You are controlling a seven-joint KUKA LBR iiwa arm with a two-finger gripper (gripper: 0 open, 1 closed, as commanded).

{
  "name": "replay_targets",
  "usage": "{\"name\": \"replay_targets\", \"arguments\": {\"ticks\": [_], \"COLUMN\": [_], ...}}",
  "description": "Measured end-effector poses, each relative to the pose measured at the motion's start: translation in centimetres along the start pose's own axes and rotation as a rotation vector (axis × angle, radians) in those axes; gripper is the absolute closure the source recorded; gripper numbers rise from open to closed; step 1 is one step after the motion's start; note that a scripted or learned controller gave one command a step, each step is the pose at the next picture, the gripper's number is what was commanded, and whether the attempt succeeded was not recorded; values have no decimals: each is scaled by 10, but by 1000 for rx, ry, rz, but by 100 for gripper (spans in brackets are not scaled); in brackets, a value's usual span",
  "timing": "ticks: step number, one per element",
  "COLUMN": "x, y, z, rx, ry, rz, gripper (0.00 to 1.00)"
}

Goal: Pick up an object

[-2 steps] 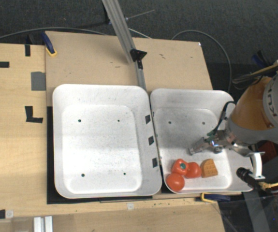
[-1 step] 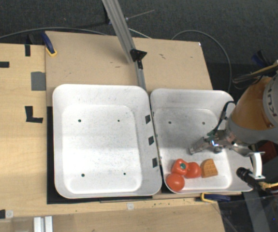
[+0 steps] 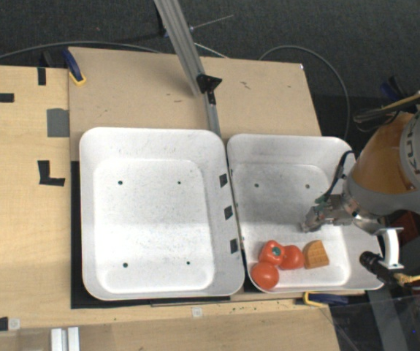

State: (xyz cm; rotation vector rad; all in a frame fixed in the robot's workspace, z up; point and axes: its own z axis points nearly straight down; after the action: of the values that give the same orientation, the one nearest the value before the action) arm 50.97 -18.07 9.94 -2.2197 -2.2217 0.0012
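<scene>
In the right bin (image 3: pixel 283 156) three small objects lie near the front edge: a red-orange toy with a green spot (image 3: pixel 272 252), a red ball-like piece (image 3: pixel 265 275) just in front of it, and a tan ridged block (image 3: pixel 315 254) to their right. My gripper (image 3: pixel 318 218) hangs low over the right bin, just behind and above the tan block. The grey arm with its orange band (image 3: pixel 385 168) comes in from the right. Nothing shows between the fingers.
The left bin (image 3: pixel 151 210) lies beside the right one with a dark hinge strip (image 3: pixel 226 210) between them. A slanted metal rail (image 3: pixel 184 39) crosses the bench at the back. Black cables run behind the right bin.
</scene>
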Motion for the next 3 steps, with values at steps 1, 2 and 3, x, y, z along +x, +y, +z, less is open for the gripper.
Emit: {"name": "replay_targets", "arguments": {"ticks": [1, 2, 3], "x": [8, 7, 7], "y": [2, 11, 12], "z": [-45, -91, -144], "rx": [-4, -5, -6], "ry": [-1, -2, -2], "rz": [-1, -1, -1], "gripper": [100, 100, 100]}}
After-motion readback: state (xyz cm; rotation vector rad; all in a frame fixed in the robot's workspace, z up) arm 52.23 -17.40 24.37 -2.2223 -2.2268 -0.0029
